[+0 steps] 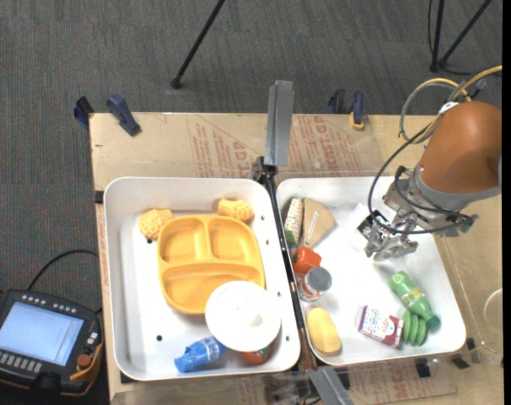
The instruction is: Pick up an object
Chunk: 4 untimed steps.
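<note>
The gripper (390, 245) hangs over the right bin (357, 194), its fingers pointing down with a small gap and nothing visible between them, so it holds no object yet. The nearest candidate is the green bottle (411, 305), just below and slightly right of the gripper in the view; the pink carton (379, 324) lies a little further down, and the yellow lemon-like piece (325, 331) is well to its lower left. A good pick would likely centre the jaws across the bottle's narrow width and come straight down before closing. Open white floor lies directly under and to the left of the gripper, giving room to descend; the bottle sits near the bin's right wall, so a sideways approach there risks a knock.
</note>
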Available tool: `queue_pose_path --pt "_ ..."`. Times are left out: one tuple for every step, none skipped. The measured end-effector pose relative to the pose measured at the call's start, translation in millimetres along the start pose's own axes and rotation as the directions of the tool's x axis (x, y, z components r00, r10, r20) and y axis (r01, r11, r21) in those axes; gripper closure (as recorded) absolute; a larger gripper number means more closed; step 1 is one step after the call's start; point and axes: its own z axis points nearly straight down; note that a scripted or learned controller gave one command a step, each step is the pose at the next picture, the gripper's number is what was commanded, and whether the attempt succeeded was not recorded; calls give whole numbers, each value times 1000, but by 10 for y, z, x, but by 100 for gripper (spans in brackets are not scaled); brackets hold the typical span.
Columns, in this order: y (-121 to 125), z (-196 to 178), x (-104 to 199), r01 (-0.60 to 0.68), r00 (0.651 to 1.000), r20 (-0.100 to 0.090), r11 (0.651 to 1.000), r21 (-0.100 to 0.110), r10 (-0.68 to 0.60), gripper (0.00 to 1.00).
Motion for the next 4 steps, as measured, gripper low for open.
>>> queue_pose_path --pt "272 119 -802 31 999 -5 1000 -2 -31 100" --pt "961 -182 555 192 981 -9 981 -4 -192 100" --pt "331 126 -865 25 1000 -6 1000 -4 -25 100" --pt "313 -457 336 334 942 -9 942 1 -334 100"
